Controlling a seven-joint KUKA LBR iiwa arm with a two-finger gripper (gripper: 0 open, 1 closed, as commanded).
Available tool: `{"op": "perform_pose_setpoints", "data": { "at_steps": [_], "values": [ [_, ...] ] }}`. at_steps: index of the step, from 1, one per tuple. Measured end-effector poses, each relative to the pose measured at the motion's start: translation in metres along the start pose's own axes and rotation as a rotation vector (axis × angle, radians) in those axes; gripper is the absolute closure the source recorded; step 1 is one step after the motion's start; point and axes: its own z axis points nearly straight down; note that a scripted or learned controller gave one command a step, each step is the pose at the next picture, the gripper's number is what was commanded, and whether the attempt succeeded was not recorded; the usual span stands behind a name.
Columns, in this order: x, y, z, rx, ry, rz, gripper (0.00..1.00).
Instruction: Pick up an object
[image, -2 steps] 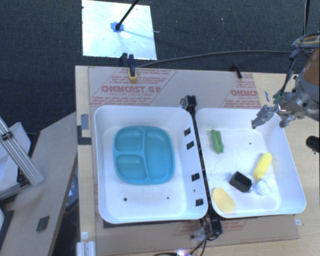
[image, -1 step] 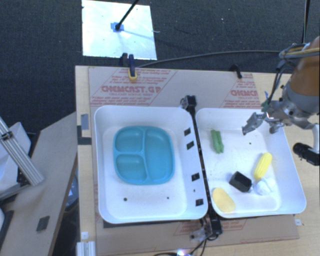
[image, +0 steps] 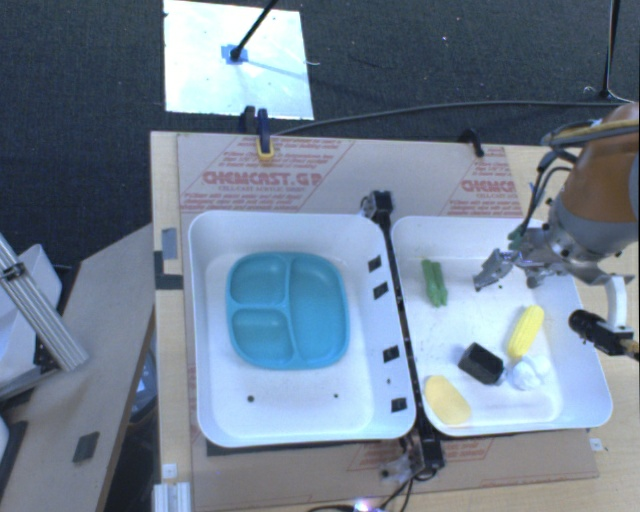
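Camera view: the desk (image: 330, 150) carries two white bins side by side. The left bin (image: 215, 400) holds a blue divided plate (image: 289, 308) with three compartments, lying flat.

The right bin (image: 590, 400) holds five things. A green pod (image: 434, 282) lies near the bin's left wall, long axis running roughly front to back. A corn cob (image: 526, 330), yellow and elongated, lies tilted toward the right side of the bin. A black block (image: 481, 363) sits just left of the cob's lower end. A small white item (image: 526, 374) lies just below the cob, close to the block; its shape is too blurred to tell. A yellow oval (image: 447, 399) lies at the bin's front left corner.

The arm enters from the right. The jaws (image: 492, 272) stand above the right bin's rear half, between pod and cob, clear of both. The jaws are released, with nothing between them.
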Motion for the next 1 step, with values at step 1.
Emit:
{"op": "perform_pose_setpoints", "data": {
  "at_steps": [1],
  "values": [
    [0.0035,0.0055,0.0608,0.0,0.001,0.0,0.0]
  ]
}}
